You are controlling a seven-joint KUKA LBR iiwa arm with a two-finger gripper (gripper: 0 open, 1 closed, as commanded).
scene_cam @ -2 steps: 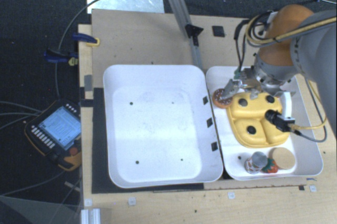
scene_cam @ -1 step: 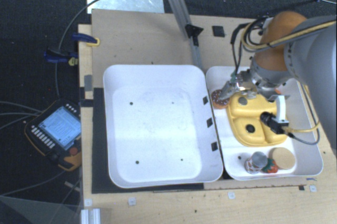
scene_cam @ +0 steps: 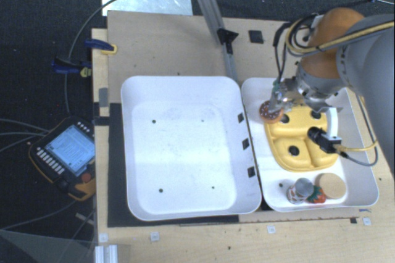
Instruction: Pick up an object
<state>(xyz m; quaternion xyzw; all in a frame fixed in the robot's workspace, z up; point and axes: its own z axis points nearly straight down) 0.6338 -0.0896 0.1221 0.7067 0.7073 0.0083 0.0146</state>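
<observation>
Task status: pick not yet completed; nothing seen lifted.

Table [scene_cam: 166, 45]: flat tan board, matte, carrying both bins.

Left bin [scene_cam: 133, 95]: shallow white plastic, rounded corners, smooth.

Right bin [scene_cam: 364, 194]: same type, holding all objects.

Arm [scene_cam: 364, 52]: grey casing, orange band, reaching over right bin's far edge.

Yellow moulded piece [scene_cam: 296, 138]: glossy, dimpled, lying mid-bin.

End effector [scene_cam: 281, 101]: hanging low at yellow piece's far-left end; finger state cannot be determined.

Tan disc [scene_cam: 332, 185]: round, flat, near front edge.

Pinkish ring [scene_cam: 269, 111]: small, speckled, just beside end effector.

Grey cylinder [scene_cam: 302, 187]: beside disc.

Remaining: confirm grasp, lift.
</observation>
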